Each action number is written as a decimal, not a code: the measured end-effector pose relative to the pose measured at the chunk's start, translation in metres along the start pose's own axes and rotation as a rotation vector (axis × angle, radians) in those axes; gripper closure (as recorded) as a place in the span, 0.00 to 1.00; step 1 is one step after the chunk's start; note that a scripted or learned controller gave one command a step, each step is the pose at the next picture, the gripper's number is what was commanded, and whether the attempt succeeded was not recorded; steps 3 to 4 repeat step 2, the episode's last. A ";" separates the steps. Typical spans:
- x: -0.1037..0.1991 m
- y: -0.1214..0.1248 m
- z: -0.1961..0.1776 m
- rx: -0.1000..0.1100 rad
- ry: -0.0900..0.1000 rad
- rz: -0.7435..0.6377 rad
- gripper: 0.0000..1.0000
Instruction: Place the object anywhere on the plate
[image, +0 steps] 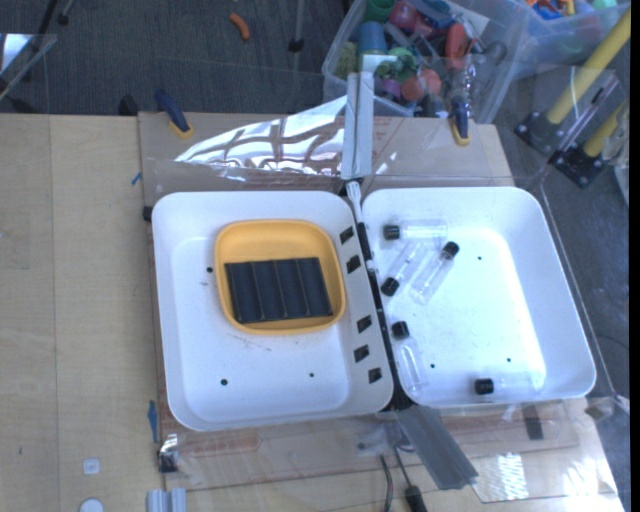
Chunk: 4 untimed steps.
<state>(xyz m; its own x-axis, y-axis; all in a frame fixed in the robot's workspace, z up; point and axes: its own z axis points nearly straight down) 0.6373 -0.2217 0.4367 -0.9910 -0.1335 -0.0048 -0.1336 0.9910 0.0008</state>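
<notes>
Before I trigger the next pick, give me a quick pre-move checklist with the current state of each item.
1. Yellow plate sits flat in the left bin: ok.
2. Free room on the plate: not ok, a dark ridged block covers most of it; yellow shows at the rim alone.
3. Pickable objects in the right bin: ok, several clear vials with black caps, such as one near the centre.
4. Vials apart enough for a clean grasp: cannot tell, the upper ones lie close together.
5. Vial at the front clear of the bin wall: not ok, it lies near the front wall.
</notes>
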 end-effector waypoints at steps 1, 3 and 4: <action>0.000 0.000 0.000 0.000 -0.001 0.000 0.00; -0.001 0.000 -0.013 0.002 -0.012 0.002 1.00; -0.001 0.000 -0.013 0.002 -0.012 0.002 1.00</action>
